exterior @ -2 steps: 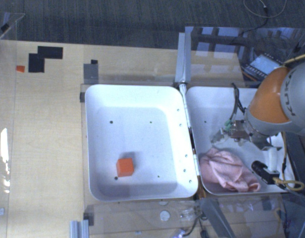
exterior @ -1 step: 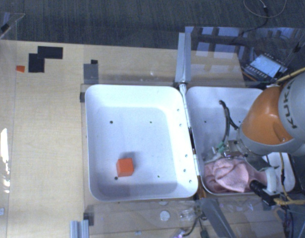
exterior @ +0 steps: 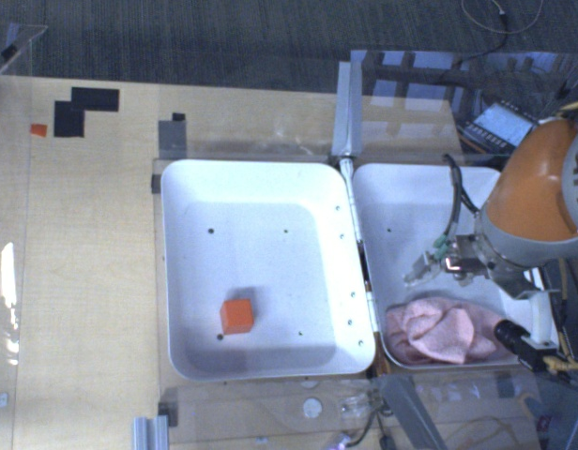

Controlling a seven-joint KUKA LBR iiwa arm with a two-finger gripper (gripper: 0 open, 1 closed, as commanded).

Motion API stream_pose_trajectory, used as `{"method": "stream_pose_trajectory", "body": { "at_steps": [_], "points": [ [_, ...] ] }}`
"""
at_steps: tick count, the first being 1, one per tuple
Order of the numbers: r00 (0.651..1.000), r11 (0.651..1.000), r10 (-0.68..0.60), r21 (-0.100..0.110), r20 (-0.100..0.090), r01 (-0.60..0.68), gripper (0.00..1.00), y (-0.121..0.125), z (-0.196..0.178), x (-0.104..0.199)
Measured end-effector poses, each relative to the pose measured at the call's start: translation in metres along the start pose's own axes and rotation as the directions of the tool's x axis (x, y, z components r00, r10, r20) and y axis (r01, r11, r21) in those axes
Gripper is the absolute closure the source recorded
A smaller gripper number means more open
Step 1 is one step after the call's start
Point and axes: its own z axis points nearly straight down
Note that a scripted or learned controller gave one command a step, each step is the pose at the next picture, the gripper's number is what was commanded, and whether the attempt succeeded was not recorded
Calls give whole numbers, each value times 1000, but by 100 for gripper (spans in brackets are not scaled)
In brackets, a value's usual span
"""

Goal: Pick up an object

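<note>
Wooden bench (exterior: 83,279) bears unlabelled bins; orange block (exterior: 237,316), pink cloth (exterior: 439,334).

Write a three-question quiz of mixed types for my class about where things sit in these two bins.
1. True or false: the orange block lies in the right bin.
2. Which item is crumpled at the right bin's near edge? A) pink cloth B) blue sponge C) green cup
3. Fill in: the gripper hovers over the ____ bin.

Key: 1 false, since it lies in the left bin; 2 A; 3 right.
</note>
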Motion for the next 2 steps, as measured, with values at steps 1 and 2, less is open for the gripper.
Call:
{"method": "stream_pose_trajectory", "body": {
  "at_steps": [1, 2],
  "points": [
    [1000, 1000, -25, 4, -1, 25, 0, -3, 78, -22],
    [989, 988, -151, -10, 4, 151, 0, 2, 93, -12]
  ]
}}
